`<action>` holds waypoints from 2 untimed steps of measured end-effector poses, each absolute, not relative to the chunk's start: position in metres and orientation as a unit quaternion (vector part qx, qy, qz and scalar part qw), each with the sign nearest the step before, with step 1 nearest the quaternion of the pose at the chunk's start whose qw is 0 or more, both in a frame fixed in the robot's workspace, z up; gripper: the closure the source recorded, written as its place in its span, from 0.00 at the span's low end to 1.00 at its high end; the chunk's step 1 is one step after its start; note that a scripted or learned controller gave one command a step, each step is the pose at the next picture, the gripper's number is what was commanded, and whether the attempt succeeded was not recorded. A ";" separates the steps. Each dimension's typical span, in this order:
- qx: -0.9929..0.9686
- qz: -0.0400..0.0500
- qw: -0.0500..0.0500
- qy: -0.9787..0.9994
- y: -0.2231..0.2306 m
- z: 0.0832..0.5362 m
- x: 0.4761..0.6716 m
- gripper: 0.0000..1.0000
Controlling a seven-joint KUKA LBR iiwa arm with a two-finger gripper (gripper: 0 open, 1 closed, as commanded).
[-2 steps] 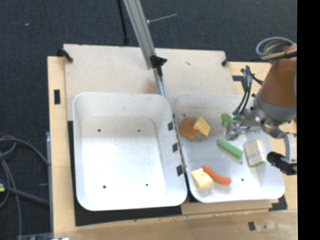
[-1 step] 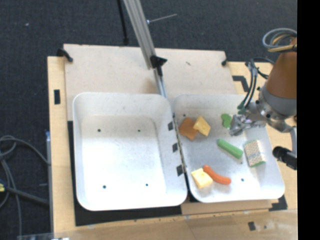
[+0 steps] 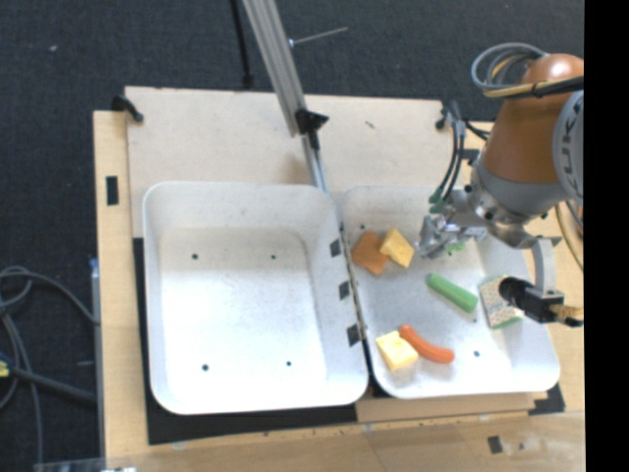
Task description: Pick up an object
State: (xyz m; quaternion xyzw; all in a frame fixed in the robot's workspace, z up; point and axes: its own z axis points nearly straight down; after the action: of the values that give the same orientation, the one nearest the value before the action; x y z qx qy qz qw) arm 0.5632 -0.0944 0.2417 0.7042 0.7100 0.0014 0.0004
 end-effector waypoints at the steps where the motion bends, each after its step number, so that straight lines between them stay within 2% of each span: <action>1: 0.704 0.002 0.001 0.710 -0.043 0.246 0.597 1.00; 2: 0.704 0.002 0.000 0.710 -0.003 0.251 0.620 1.00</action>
State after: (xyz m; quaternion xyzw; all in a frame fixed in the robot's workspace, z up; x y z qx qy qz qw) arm 0.6199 -0.0030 0.2515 0.7044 0.7098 0.0015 0.0004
